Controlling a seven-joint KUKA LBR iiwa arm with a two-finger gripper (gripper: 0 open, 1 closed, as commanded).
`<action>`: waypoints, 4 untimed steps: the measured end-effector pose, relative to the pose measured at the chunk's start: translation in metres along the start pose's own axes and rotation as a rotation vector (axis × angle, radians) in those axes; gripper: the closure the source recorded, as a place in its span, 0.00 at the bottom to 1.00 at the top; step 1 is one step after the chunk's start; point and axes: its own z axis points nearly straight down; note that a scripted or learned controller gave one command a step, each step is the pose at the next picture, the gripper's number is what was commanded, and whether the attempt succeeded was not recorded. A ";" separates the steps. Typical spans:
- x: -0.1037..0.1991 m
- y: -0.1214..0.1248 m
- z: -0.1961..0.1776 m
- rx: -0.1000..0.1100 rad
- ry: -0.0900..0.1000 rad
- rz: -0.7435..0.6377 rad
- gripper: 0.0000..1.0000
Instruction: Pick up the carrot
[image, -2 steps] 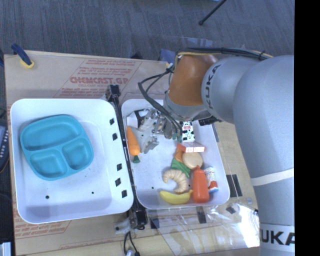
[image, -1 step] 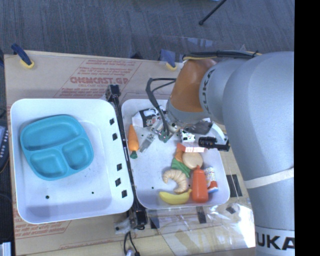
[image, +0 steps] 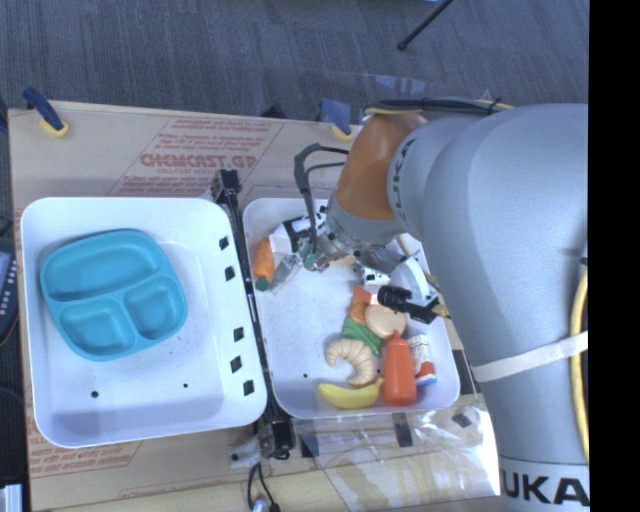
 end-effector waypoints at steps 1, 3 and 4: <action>0.001 0.002 -0.011 0.000 0.000 -0.009 1.00; 0.067 0.072 -0.107 -0.017 -0.002 -0.010 0.00; 0.077 0.036 -0.100 0.000 0.002 0.148 0.00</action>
